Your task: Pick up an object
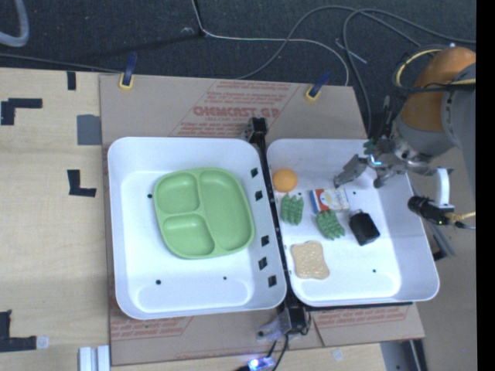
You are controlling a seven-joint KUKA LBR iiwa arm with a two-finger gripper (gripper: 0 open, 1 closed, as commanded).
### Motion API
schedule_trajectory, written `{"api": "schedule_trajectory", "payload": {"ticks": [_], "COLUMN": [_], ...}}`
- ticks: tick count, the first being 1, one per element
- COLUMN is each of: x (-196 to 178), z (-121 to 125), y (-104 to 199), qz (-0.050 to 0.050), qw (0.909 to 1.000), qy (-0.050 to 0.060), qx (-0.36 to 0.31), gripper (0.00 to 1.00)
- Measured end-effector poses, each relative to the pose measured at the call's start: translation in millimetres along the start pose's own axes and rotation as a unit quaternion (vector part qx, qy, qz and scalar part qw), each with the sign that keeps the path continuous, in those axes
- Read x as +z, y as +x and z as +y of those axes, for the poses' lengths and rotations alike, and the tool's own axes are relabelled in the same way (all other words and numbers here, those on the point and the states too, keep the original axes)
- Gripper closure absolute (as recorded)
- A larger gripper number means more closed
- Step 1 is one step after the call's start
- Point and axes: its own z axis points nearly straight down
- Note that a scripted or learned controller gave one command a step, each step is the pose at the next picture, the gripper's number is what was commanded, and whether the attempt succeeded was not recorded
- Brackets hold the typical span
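Pincer [363, 168]: hovering spread wide, holding nothing, above and right of the carton [331, 200].
Carton: lying in the right bin [414, 280], crowded by greens [330, 224] below and a black block [363, 228] just right.
Orange [285, 180]: sitting left of carton.
Bread [310, 260]: lying below carton.
Risk: fingers likely nudging neighbours or pinching two things; the flat carton may be slipping out.

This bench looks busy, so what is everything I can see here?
Bins: two, white, side by side.
Divided plate: one, green, left bin.
Orange ball: one, right bin, near the divider.
Leafy pieces: two, green, right bin.
Small carton: one, white with red and blue, right bin.
Black block: one, right bin.
Bread slice: one, tan, right bin front.
Arm: one, grey and orange, right.
Tool: one, above the right bin.
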Motion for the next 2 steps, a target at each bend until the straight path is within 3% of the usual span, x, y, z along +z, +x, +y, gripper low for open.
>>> {"api": "schedule_trajectory", "payload": {"ticks": [1, 2], "x": [46, 29], "z": [2, 6], "y": [0, 2], "qz": [-0.001, 0.0], "qw": [1.0, 0.9999], "qy": [-0.005, -0.011], "qx": [0.001, -0.001], "gripper": [0.0, 1.0]}}
